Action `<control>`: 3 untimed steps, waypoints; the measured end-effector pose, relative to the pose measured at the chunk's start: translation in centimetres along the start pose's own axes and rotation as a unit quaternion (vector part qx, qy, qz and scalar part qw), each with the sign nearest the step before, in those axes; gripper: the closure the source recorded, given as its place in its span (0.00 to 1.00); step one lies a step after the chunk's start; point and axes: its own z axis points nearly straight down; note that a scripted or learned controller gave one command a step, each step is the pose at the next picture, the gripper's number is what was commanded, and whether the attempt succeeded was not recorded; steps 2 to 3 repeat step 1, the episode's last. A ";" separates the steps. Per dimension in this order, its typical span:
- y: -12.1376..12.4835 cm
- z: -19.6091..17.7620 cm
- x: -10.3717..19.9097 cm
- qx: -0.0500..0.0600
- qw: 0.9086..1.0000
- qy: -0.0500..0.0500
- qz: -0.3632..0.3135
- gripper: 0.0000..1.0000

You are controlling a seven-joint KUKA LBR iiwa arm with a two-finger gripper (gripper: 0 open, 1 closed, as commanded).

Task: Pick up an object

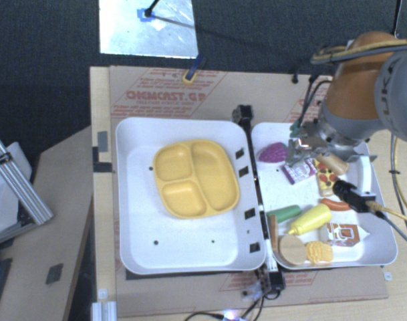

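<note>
My gripper (298,154) hangs over the back of the right bin (383,246), reaching in from the right. Just in front of it lies a small purple and white packet (300,172), and a purple toy (273,152) lies to its left. I see nothing held in it. Further toys lie in the same bin: a pizza slice (327,178), a red sausage (335,204), a green piece (284,213), a yellow bottle (311,219), a round bun (291,249), a corn piece (318,252) and a white and orange carton (342,234).
The left bin (136,179) holds a yellow divided plate (194,177). A black divider (252,179) runs between the two bins. The arm's orange and grey body (363,85) rises over the right bin's back right corner.
</note>
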 end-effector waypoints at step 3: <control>-0.5 -1.4 -0.1 0.000 1.000 0.001 0.000 1.00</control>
